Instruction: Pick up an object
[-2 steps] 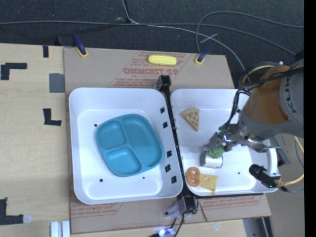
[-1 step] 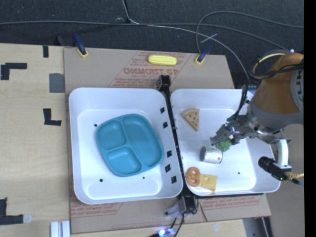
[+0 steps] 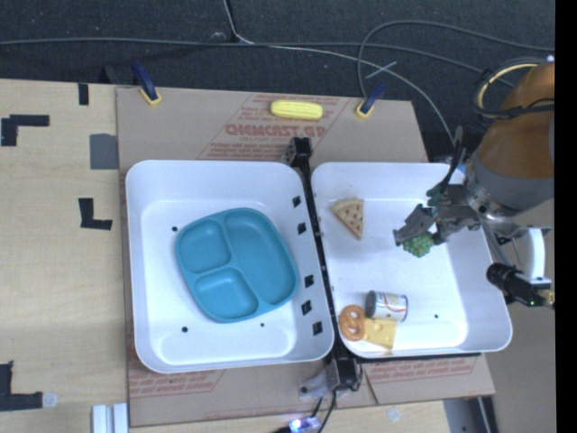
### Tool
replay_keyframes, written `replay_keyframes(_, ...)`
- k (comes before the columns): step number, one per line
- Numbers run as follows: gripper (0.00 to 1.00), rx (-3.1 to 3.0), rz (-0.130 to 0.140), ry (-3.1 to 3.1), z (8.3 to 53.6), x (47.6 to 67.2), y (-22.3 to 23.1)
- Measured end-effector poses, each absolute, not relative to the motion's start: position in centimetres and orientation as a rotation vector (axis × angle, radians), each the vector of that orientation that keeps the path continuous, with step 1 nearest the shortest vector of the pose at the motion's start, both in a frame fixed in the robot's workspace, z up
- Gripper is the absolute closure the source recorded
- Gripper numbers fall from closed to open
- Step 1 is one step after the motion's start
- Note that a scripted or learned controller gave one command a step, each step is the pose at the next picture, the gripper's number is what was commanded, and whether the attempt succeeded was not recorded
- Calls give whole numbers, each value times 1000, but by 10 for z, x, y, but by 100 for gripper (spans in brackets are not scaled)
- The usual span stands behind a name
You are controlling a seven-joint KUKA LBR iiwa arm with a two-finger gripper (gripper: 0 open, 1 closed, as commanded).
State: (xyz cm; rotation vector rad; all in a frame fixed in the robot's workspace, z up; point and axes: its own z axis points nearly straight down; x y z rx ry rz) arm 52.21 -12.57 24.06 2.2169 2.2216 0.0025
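Note:
My gripper reaches in from the right over the right bin, in its upper right part. A small green leafy toy sits between the dark fingertips, and the fingers are closed on it. Loose in the same bin are a toy pizza slice near the divider, a small can on its side, a brown pretzel and a yellow cheese wedge at the front edge.
A blue divided plate lies in the left bin. A yellow toy rests on the cardboard behind the bins. Cables run across the dark back area, and black clips line the divider.

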Motion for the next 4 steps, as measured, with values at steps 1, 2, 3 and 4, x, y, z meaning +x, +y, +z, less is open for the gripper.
replay_keyframes(1,100,2215,1,2230,247,535,-73)
replay_keyframes(2,100,2214,0,2231,251,543,-14)
replay_keyframes(3,100,2215,0,2230,253,555,36)
replay_keyframes(4,100,2214,-1,2231,250,563,96)
